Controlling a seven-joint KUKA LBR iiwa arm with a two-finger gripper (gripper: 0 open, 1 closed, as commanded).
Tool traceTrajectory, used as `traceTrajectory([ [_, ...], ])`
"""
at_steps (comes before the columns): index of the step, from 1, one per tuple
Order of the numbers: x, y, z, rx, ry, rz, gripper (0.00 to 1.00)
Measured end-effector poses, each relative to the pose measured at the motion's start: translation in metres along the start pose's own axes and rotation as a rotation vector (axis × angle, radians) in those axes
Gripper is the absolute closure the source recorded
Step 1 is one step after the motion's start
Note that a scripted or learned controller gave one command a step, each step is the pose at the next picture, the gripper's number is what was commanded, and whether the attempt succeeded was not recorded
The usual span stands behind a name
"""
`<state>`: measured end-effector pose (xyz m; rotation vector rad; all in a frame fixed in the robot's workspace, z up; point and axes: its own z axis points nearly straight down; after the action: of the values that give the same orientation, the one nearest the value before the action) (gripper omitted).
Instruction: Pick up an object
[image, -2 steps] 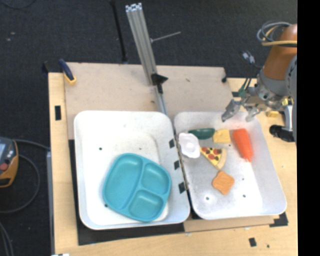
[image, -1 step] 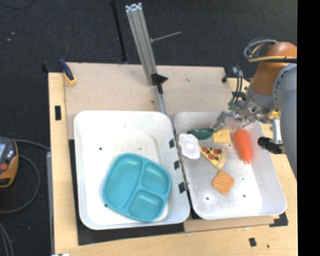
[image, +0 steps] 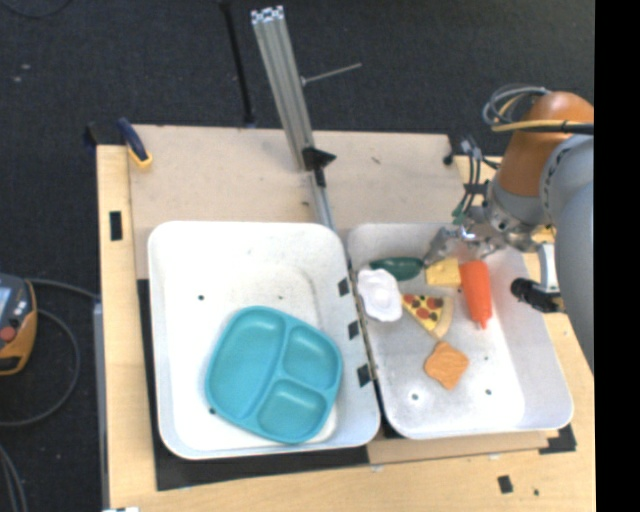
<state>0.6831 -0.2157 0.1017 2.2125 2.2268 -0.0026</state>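
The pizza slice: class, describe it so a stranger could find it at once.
Look in the right-hand white bin, near its middle. The pizza slice lies between a white lump and an orange carrot. It alone is a yellow wedge with red spots.

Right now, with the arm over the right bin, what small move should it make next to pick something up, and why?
Probably lower the gripper straight down a little. It sits at the bin's far edge, just above the yellow block and beside the carrot, so those are the nearest things to grasp.

An orange carrot (image: 477, 292) is lying lengthwise in the right bin (image: 540, 400), at about two o'clock.
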Motion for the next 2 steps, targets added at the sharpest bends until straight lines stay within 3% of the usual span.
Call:
traceTrajectory([
  [1,-0.001,0.001,-0.014,-0.005,-0.004,-0.002,1.00],
  [2,-0.011,-0.002,-0.070,-0.005,0.000,0.006,1.00],
])
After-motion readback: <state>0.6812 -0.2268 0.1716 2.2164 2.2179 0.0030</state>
